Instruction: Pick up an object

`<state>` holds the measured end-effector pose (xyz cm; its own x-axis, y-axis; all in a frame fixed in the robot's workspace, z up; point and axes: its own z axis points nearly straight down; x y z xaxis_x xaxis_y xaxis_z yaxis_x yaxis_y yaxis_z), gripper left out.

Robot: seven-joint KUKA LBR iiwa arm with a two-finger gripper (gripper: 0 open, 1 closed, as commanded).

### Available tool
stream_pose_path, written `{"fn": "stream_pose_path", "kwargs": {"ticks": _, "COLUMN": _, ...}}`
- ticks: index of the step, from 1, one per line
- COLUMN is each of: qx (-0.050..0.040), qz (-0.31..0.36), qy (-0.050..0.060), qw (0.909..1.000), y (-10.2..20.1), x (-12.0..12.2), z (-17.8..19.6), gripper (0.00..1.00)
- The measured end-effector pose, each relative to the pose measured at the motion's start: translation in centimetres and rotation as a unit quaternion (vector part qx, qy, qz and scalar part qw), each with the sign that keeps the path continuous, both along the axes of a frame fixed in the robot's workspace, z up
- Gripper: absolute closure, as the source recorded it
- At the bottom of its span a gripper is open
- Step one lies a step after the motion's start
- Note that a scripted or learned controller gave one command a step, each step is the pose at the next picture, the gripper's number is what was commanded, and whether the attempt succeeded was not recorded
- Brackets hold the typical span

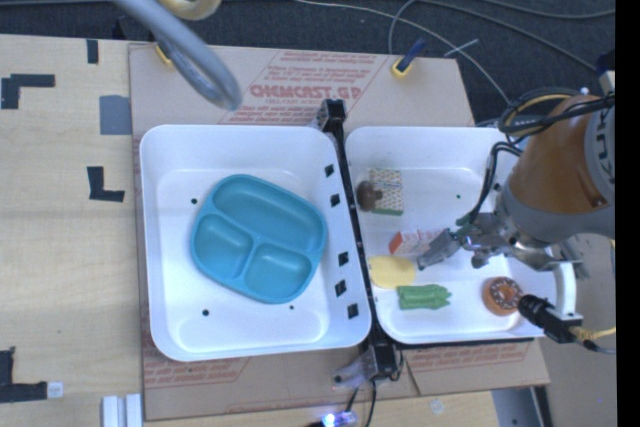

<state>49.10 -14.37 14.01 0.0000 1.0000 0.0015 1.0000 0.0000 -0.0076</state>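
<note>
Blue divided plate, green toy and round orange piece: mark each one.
blue divided plate (259, 237): camera view, the ridge between its compartments.
green toy (424, 296): camera view, middle of its body.
round orange piece (501, 294): camera view, centre of its top face.

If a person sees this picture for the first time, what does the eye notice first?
First, the blue tray, lying alone in the left bin. Next, the arm with its orange band, reaching into the right bin from the right, its claw low over small items: a yellow piece and a green piece.

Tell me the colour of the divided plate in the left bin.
Light blue. The plate shows clearly in the camera view, lying flat in the left bin.
</note>
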Motion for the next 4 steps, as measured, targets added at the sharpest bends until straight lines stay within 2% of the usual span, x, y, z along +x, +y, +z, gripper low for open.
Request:
{"fn": "stream_pose_path", "kwargs": {"ticks": 1, "qx": -0.0009, "qz": 0.000, "qy": -0.003, "qw": 1.0000, "y": 0.1, "x": 0.0, "z": -5.2, "gripper": 0.00}}
{"fn": "stream_pose_path", "kwargs": {"ticks": 2, "qx": -0.0009, "qz": 0.000, "qy": -0.003, "qw": 1.0000, "y": 0.1, "x": 0.0, "z": -4.0, "gripper": 1.00}}
{"fn": "stream_pose_path", "kwargs": {"ticks": 3, "qx": -0.0010, "qz": 0.001, "qy": -0.005, "qw": 1.0000, "y": 0.1, "x": 0.3, "z": 0.2, "gripper": 1.00}}
{"fn": "stream_pose_path", "kwargs": {"ticks": 4, "qx": -0.0015, "qz": 0.001, "qy": -0.007, "qw": 1.0000, "y": 0.5, "x": 0.6, "z": 6.4, "gripper": 1.00}}
